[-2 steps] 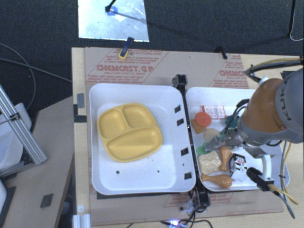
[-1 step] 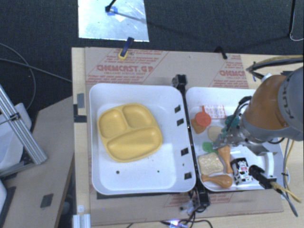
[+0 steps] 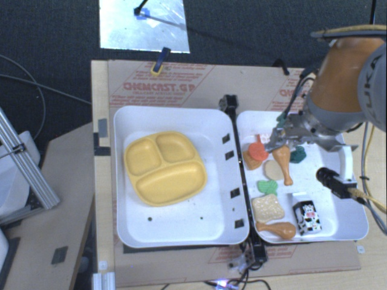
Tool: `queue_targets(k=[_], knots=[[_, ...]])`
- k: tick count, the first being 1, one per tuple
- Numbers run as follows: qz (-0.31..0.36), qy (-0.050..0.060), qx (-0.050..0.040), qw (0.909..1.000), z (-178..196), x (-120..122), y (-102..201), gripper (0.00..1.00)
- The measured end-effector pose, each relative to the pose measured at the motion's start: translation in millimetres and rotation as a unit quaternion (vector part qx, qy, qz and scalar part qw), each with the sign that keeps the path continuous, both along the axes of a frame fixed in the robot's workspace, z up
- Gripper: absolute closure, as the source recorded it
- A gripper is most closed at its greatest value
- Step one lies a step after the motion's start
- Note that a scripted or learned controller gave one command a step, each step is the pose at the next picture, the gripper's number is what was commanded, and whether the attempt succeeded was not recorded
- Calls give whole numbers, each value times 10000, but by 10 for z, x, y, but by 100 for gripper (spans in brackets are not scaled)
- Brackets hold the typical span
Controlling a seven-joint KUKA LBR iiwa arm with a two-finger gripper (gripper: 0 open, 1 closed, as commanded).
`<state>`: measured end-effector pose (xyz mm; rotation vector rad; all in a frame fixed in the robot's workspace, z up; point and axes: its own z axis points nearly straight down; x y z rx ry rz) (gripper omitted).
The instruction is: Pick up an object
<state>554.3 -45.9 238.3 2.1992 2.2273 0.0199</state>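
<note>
While the grey arm (image 3: 347,83) with its orange band reaches in from the right of the frame, its pincer (image 3: 279,139) sits low over the upper part of the right bin (image 3: 357,222), just above a chicken drumstick toy (image 3: 282,162) and beside a red-orange toy (image 3: 257,152); pincer opening can't be made out, cannot tell if it holds anything. Right bin also has a teal piece (image 3: 298,156) right of the drumstick, a pale flat oval (image 3: 272,171), a green leafy piece (image 3: 268,186) below it, a bread slice (image 3: 268,208), a second drumstick (image 3: 277,228) near the bin's lower edge, and a black-and-white cow-print carton (image 3: 307,216) to the lower right. Left bin (image 3: 133,119), centre-left of frame, holds a yellow divided plate (image 3: 164,167), three compartments, nothing in them. Both bins rest on the tabletop (image 3: 181,84), a board with red lettering. Shiny metal sheet (image 3: 144,17) lies on the floor at upper left.
</note>
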Motion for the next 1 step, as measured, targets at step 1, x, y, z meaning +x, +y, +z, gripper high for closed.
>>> queue_targets(k=[1], knots=[[-19, 79, 5, 10000, -49, -165, 426, 100]])
